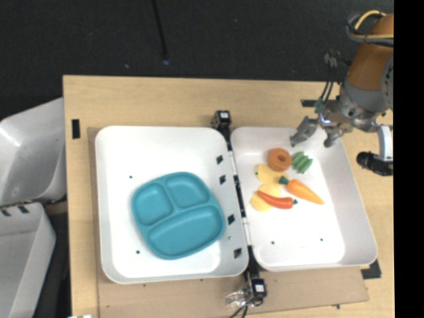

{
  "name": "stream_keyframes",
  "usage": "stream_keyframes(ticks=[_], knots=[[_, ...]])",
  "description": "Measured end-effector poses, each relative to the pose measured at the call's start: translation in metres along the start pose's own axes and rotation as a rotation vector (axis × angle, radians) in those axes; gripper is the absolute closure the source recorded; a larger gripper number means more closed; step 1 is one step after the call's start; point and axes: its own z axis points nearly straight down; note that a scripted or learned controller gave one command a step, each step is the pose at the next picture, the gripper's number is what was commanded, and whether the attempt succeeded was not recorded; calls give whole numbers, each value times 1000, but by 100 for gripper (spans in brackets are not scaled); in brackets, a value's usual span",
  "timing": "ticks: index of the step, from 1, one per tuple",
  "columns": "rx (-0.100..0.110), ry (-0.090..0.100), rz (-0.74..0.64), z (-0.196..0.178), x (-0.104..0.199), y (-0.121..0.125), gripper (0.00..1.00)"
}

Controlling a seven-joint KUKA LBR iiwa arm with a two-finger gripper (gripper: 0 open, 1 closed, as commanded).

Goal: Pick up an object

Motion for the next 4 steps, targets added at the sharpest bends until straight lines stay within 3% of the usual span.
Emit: stream_keyframes(ticks=[1, 3, 4], knots=[[-14, -3, -4, -10, 1, 3, 0], [-16, -5, -4, 95, -5, 7, 0], [-20, -6, -7, 78, -6, 8, 100]])
